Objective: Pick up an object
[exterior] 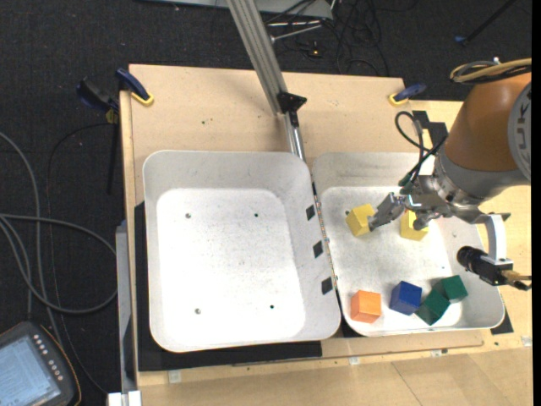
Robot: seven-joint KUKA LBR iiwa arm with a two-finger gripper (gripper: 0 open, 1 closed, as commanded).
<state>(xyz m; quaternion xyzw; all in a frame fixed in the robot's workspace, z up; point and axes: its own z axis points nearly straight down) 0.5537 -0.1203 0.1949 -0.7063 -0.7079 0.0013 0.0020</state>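
**Open gripper low in the right bin, between two yellow blocks**

The gripper sits spread in the right bin, a shallow white tray with rounded corners. One blocky yellow cube lies just off its left finger, another yellow block beside the right one; neither is gripped. Toward the bin's near edge lie matte cubes: orange, blue, and two green. The left bin is speckled white.

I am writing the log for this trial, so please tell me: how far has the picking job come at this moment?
Done: the arm has reached the right bin, and its pincer sits low between two yellow blocks. In hand: nothing visibly; no block shows between its fingers, and whether they are open is unclear. Left: grasping and lifting. The orange block, blue block and green blocks lie on the bin floor.
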